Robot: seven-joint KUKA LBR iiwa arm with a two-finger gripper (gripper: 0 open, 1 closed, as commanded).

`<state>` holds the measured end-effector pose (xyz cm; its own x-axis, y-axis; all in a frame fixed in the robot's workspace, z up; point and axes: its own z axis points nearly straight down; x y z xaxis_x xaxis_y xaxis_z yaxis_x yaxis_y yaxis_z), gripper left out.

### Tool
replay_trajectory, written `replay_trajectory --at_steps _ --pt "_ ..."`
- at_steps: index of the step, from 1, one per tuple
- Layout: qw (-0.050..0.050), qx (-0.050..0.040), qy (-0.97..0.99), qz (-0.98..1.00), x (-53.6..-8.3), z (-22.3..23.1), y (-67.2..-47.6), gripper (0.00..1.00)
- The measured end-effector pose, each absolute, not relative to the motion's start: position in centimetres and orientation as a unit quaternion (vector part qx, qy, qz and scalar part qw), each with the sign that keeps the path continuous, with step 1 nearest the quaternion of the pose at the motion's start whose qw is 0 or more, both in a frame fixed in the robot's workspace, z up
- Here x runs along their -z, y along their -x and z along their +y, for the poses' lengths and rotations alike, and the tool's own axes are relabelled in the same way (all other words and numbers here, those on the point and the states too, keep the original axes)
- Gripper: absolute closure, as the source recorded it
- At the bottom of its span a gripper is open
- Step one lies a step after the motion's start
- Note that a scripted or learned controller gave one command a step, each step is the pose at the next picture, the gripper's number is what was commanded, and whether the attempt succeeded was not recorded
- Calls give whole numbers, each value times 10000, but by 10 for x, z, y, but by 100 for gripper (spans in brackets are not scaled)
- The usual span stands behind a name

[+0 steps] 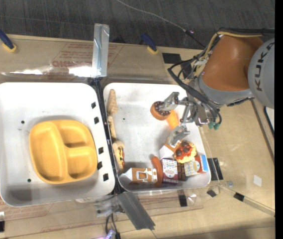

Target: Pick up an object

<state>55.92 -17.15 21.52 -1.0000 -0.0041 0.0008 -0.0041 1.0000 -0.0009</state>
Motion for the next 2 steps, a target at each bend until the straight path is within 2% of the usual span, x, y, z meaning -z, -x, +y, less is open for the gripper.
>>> replay_trajectory --at_steps 1,2 --pt "-77 -16 756 -9971 -104 -196 -520 0" --pt "-41 -50 1488 -9888 -94 -161 -512 0"
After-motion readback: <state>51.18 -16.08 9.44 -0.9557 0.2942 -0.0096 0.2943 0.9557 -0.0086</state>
